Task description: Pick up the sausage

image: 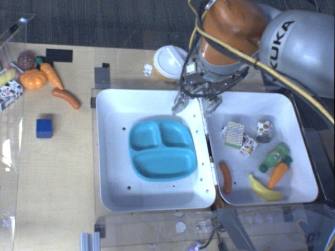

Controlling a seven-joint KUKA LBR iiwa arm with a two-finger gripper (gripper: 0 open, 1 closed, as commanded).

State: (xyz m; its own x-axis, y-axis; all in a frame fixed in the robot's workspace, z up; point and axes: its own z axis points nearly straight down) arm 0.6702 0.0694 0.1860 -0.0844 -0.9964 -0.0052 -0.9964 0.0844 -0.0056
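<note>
Sausage, a small reddish-brown plastic one, lies in the right shallow white bin, close to its near left corner and just beside the wall it shares with the other bin; it points roughly from near to far and nothing touches it. Just to its right, near the front wall, there is a yellow toy banana, and an orange toy carrot leans from the banana toward a green plastic bottle. Further back in the same bin lie two small patterned packets, one partly over the other, and a small round tin with a red and white label. The left shallow white bin holds a light blue plastic tray with three compartments, placed about in its middle. The two-finger tool of the grey arm with an orange band hangs over the far end of the wall between both bins, well apart from the sausage; its two fingers are spread, one on each side of the wall, and nothing is between them. On the wooden counter left of the bins there is a small blue cube, and further back a second reddish sausage, an orange carrot and a small orange pumpkin. Behind the bins stands a white round lid with yellow rim.
</note>
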